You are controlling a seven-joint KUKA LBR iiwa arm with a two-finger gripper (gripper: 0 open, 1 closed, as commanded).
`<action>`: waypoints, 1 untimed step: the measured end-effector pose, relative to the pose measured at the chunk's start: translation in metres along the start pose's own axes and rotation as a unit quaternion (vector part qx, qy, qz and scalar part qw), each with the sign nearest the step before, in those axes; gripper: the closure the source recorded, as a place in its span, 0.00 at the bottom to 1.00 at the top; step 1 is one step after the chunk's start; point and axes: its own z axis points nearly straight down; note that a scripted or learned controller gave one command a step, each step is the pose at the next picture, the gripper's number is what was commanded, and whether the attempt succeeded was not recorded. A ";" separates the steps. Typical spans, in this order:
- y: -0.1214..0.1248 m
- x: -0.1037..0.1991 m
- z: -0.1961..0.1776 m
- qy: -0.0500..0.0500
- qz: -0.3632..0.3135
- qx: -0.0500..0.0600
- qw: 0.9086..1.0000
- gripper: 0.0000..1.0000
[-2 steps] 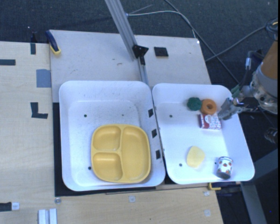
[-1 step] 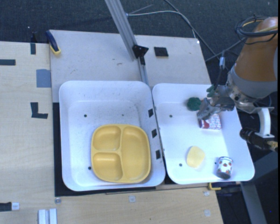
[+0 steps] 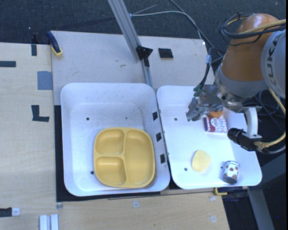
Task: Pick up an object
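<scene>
arm (image 3: 252, 56) hides red packet (image 3: 216, 124)

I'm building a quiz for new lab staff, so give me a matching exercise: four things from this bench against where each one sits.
Things:
1. yellow divided plate
2. pale yellow round piece
3. red and white packet
4. gripper

Places:
A. right bin, beside the gripper
B. left bin
C. over the right bin's upper part
D. right bin, lower middle

Pairs: 1-B, 2-D, 3-A, 4-C

Partial "KU" lettering on arm (image 3: 278, 61); nothing else legible.
</scene>
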 end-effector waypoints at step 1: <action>0.008 0.059 0.008 0.000 -0.001 0.000 1.000 1.00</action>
